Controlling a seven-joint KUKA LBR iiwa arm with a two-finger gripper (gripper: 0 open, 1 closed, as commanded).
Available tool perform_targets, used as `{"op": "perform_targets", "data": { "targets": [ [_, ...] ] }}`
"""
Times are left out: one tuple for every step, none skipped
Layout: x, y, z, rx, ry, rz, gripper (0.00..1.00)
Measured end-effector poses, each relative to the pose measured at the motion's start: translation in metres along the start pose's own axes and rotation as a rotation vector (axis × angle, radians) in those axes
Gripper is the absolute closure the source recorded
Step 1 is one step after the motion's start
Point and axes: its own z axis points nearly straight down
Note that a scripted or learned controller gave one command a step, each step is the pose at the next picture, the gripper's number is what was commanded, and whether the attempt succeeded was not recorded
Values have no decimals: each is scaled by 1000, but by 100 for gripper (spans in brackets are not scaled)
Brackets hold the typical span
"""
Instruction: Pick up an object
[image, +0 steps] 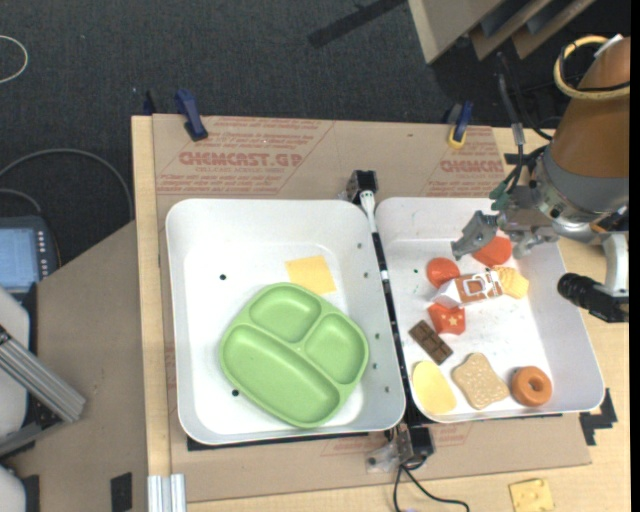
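Note:
My gripper (497, 238) hangs over the far part of the right bin (570, 340), reaching in from the right. Its grey fingers (470, 240) stand apart, so it is open. An orange-red toy food piece (493, 251) lies just below and between them, partly covered by the wrist. Close by in this bin lie a red tomato (441, 270), a white and red carton (479, 288) and a yellow piece (515, 284). Nothing is lifted.
Nearer the front of the right bin lie a red strawberry (449, 318), a brown chocolate bar (431, 343), a pale yellow slice (432, 388), toast (479, 380) and a donut (530, 385). The left bin (190, 260) holds a green divided plate (293, 352) and a yellow cheese slice (310, 273).

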Motion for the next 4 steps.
{"op": "perform_targets", "data": {
  "targets": [
    [0, -34, 147, 16, 3, 2, 0],
    [-1, -28, 128, -5, -2, 2, 100],
    [49, 41, 55, -15, -1, -7, 100],
    [45, 36, 60, -2, -1, 0, 0]
  ]
}}
